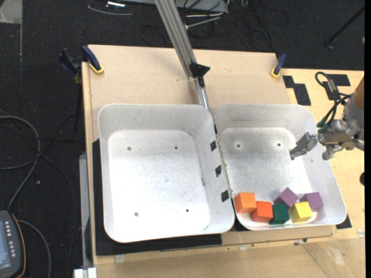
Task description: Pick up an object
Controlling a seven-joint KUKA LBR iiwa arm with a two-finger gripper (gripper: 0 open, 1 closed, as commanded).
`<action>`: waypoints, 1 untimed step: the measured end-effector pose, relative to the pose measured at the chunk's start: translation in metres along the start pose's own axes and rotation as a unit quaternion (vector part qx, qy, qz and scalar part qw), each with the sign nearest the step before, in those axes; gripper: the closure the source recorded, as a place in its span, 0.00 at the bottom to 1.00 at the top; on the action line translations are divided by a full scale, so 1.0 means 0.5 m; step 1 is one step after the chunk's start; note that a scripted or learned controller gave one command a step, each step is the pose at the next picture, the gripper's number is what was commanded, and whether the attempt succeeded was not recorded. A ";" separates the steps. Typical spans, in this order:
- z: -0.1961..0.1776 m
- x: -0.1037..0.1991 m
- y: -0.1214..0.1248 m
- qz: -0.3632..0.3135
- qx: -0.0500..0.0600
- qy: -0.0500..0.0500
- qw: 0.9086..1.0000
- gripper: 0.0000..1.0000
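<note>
Several small blocks lie huddled at the near edge of the right bin [261, 149]: an orange one [246, 201], a red-orange one [264, 211], a green one [280, 214], a yellow one [301, 212] and two purple ones [287, 197] [313, 200]. My gripper [316, 149] hangs over the right bin's right side, well above and behind the blocks. It is open, with one grey finger [301, 146] pointing left and nothing between the fingers.
The left bin [116, 155] sits beside the right one, their rims meeting at the middle. A slanted metal pole [177, 30] runs from the far edge down to the bins' junction. Clamps [93, 62] [279, 65] grip the bench's far corners.
</note>
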State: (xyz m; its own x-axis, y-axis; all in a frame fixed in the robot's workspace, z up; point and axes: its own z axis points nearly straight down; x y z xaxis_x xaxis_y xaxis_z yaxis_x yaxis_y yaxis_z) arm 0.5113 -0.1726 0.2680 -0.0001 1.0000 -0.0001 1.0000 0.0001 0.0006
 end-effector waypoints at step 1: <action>0.263 0.054 -0.013 0.000 0.004 0.001 1.000 0.00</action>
State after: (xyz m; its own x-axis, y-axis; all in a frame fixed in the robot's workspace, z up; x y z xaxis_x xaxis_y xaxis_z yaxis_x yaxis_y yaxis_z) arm 0.5050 -0.1456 0.1364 0.0003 1.0000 0.0026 1.0000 -0.0002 -0.0078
